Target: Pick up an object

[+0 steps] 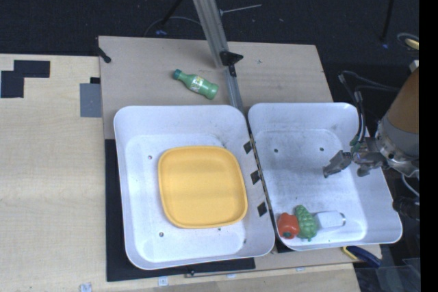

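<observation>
In the right bin (pixel 301 126), near its front edge, lie a small red item (pixel 288 225), a green bumpy item (pixel 307 221) touching it, and a white item (pixel 331 219) just to their right. My gripper (pixel 350 167) hangs over the right side of that bin, behind and to the right of those items. It is open, and its two fingers (pixel 335 165) are spread with nothing between them. A yellow square plate (pixel 202 186) lies flat in the left bin (pixel 130 140).
A green bottle (pixel 196 83) lies on its side on the bench behind the left bin. A slanted aluminium post (pixel 212 10) rises from the bench between the bins' back edges. Black clips (pixel 254 176) sit along the bins' shared rim.
</observation>
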Controlling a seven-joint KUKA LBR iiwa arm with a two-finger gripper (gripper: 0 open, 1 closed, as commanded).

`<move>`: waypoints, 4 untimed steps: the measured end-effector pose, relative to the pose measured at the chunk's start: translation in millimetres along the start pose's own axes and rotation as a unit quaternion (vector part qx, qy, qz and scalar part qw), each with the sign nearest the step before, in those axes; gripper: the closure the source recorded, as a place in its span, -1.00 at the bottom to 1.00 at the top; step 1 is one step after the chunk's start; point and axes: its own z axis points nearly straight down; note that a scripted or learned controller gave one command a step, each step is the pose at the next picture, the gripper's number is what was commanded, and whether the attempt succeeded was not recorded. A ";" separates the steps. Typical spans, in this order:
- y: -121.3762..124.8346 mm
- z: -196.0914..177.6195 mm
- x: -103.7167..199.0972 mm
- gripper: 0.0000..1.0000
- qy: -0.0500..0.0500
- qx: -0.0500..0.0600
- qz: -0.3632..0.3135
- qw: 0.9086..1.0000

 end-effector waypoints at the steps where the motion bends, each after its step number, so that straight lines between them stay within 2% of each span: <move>1: -10.7 54.6 -1.1 -1.00 0.000 0.000 0.001 1.000; 2: -10.2 79.5 -0.7 -1.00 -0.001 -0.003 0.000 1.000; 3: -10.0 68.1 -1.9 1.00 -0.001 -0.004 0.001 1.000; 4: -7.6 6.0 -3.7 1.00 -0.002 -0.005 0.001 1.000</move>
